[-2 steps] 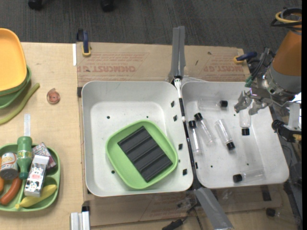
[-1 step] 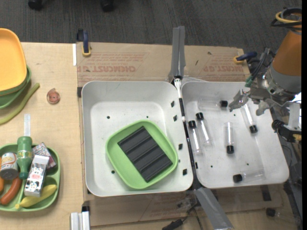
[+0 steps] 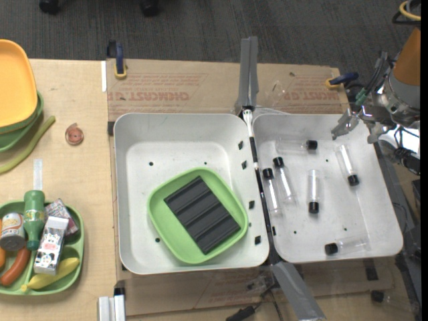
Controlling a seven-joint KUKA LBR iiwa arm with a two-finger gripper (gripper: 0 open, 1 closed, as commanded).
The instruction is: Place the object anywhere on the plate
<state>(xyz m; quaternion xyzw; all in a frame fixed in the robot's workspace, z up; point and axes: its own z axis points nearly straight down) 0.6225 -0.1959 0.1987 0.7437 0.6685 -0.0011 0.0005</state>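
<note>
A green square plate (image 3: 159, 209) lies in the left bin (image 3: 134, 179), with a black ridged tray-like object (image 3: 202, 214) resting on its middle. Several clear tubes with black caps lie scattered in the right bin (image 3: 374, 226); one tube (image 3: 347, 164) is just below the gripper, another (image 3: 312, 189) lies mid-bin, and a third (image 3: 348, 246) sits near the front edge. My gripper (image 3: 356, 130) hovers over the right bin's far right corner, open, with nothing between its fingers. The arm's orange band (image 3: 409, 62) is above it.
A metal divider (image 3: 249, 79) runs between the bins at the back. On the wooden table to the left are stacked yellow and green dishes (image 3: 13, 92) and a green tray of toy food (image 3: 40, 246). Clamps (image 3: 117, 62) hold the cardboard behind the bins.
</note>
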